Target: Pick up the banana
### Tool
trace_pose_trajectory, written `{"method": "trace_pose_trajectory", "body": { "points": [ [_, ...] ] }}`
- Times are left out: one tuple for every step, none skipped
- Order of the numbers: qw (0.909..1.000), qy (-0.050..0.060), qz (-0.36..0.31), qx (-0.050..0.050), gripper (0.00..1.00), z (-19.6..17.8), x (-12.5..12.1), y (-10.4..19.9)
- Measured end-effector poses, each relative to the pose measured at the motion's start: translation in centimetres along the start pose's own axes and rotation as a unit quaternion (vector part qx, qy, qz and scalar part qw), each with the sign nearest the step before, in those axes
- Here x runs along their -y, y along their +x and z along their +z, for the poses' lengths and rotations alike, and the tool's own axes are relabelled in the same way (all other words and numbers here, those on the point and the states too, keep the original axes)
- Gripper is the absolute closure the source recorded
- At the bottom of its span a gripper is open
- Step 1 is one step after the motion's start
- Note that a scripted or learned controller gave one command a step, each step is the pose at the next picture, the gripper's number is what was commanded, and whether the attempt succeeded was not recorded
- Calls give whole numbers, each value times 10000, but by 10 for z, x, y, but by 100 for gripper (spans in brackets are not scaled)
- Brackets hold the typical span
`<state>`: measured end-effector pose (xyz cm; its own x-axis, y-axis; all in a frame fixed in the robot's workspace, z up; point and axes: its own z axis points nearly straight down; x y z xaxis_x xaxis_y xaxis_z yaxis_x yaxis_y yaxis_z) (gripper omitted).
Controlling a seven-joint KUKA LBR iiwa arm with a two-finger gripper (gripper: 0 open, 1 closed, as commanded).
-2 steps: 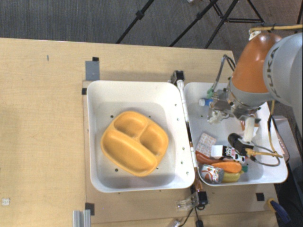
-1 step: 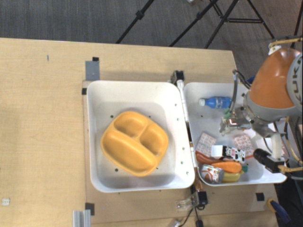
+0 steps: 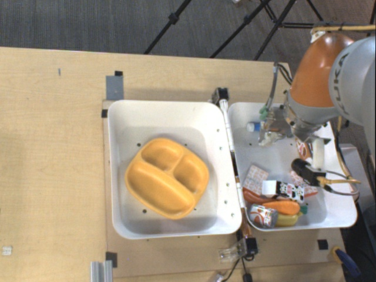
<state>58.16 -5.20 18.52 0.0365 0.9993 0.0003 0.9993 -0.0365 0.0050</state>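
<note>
Showing, left to right: yellow divided plate (image 3: 168, 175) in left bin (image 3: 117, 157) | banana (image 3: 287, 220) ungrasped at right bin's (image 3: 346, 216) near edge, wedged among carrot (image 3: 279, 207), can (image 3: 262, 216), packets; whole pick remains | pincer (image 3: 271, 135) above far end, well apart from banana; finger state cannot be told.

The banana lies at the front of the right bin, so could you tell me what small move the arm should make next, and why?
Probably shift the gripper toward the bin's front edge, over the banana. It hangs near the back of the right bin, while the banana lies at the front beside a carrot and a can.
</note>
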Motion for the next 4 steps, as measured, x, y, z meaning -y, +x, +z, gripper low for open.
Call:
{"method": "trace_pose_trajectory", "body": {
  "points": [
    [9682,-4,-2503,3,0,39,39,-65],
    [9919,-7,-1267,-1,0,-1,-27,-8],
    [9990,3,437,-1,0,91,21,-42],
    [9936,-7,1130,3,0,-1,-67,-10]
  ]
}}
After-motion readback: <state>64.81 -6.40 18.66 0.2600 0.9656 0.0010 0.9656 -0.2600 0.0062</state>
